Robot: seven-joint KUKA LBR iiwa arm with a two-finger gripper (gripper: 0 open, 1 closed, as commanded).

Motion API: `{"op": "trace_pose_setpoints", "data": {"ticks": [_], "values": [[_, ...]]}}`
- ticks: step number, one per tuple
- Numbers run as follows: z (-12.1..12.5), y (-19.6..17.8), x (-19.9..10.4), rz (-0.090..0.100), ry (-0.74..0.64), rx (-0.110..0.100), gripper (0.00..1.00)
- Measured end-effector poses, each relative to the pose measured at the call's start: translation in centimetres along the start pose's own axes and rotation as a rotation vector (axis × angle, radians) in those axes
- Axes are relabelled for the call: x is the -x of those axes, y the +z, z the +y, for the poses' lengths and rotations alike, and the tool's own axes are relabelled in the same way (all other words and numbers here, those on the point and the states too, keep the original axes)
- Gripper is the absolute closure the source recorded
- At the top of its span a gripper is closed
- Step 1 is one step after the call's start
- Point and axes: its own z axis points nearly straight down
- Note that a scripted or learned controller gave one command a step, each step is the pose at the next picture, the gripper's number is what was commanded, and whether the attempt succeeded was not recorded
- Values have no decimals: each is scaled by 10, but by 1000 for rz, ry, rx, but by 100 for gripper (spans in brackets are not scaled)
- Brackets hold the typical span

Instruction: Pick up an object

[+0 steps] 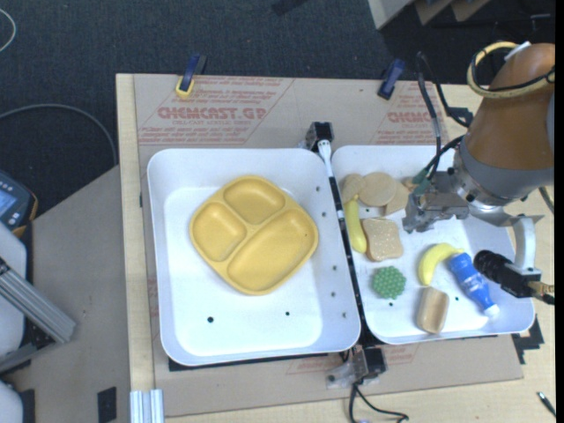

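View from above, near edge first. The pale desk (141, 236) carries two shallow white bins side by side.

Near part of the right-hand bin (520, 324): a tan bread-like block (432, 309) stands nearest, with a green knobbly ball (388, 282) beside it toward the left-hand bin. A blue bottle (469, 280) with a white cap lies tilted just beyond the block, and no lettering on it can be read. A short yellow curved piece (434, 261) lies against the bottle.

Middle: a toast slice (383, 239) lies touching a slim yellow banana (355, 226), which runs along the bin's inner wall. These loose items are the candidates for picking, and all of them lie in the right-hand bin.

Left-hand bin (176, 315): one yellow divided plate (254, 233) with three compartments, turned at an angle.

Far part of the right-hand bin: round tan discs (374, 189) overlap. My jaws hover just beside them, over bare bin floor beyond the toast slice. I cannot tell whether they are apart or together, and nothing shows between them. My grey arm (511, 139) comes in from the right.

Far strip of the desk: red print reads "CHEMCAST G.P", and it begins again, partly hidden, farther right. A yellow clamp (186, 83) and a blue clamp (390, 77) grip the far edge.
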Motion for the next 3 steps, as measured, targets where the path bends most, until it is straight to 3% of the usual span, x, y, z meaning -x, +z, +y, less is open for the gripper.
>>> {"op": "trace_pose_setpoints", "data": {"ticks": [1, 2, 3], "values": [[-23, 8, 6, -1, 4, 1, 100], [-17, 15, -1, -1, 2, 1, 100], [-25, -1, 2, -3, 4, 8, 100]]}}
